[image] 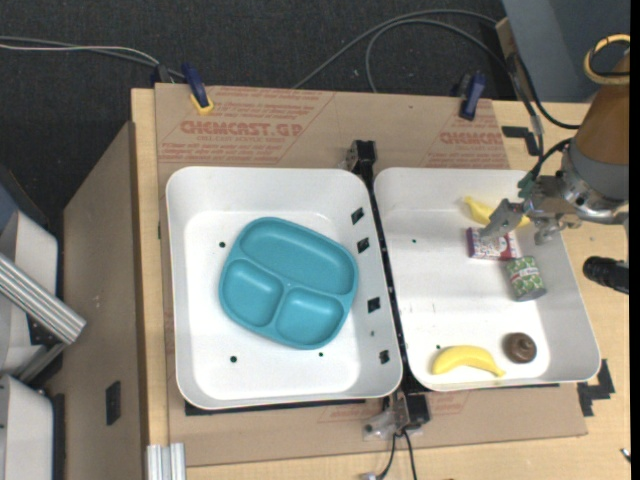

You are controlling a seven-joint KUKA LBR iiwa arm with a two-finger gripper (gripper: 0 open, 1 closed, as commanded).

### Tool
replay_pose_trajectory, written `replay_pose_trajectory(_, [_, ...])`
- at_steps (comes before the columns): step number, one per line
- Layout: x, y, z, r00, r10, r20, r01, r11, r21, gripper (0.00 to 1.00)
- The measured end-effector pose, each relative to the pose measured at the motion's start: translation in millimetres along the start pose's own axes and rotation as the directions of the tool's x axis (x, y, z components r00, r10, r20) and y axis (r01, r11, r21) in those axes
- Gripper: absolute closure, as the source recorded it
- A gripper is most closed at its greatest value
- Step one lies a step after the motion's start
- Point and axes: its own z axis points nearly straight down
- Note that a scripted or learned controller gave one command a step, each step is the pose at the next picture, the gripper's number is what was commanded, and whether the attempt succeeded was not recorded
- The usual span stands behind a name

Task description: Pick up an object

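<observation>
- The likeliest target is the small purple-and-white packet (489,244), lying flat in the upper part of the right bin (440,298), directly under the pincer (522,218).
- It looks like a light, thin wrapper: probably soft, crinkly and a bit slick, so a firm pinch across its narrow width should suit better than a light touch on its flat face.
- Its long axis seems to run roughly left to right in the camera view, tilted slightly; which end is the front is too small to tell.
- Just beside it, lower right, lies a green patterned cylinder (525,277), likely a small can on its side: stiff, smooth and prone to rolling. Its long axis runs roughly up and down the view, so it would be taken across the round body.
- A yellow piece (479,209) shows just above the packet, partly hidden by the arm.
- The pincer hangs over the packet and nothing is visibly held between its fingers; whether they are apart or together I cannot tell.
- Farther down the right bin sit a banana (466,361), lying left to right, and a brown round object (519,347) near it.
- The left bin (190,268) holds a teal divided plate (288,281), and both bins rest on the surface (150,388).
</observation>
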Motion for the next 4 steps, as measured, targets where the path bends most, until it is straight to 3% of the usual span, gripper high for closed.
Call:
replay_pose_trajectory(1, [1,3,-8,1.0,-0.004,0.003,0.004,1.0,-0.015,0.0])
replay_pose_trajectory(3, [-2,9,105,1.0,-0.005,-0.001,0.005,1.0,-0.011,0.0])
replay_pose_trajectory(4, [-3,9,91,1.0,-0.004,0.002,0.004,1.0,-0.017,1.0])
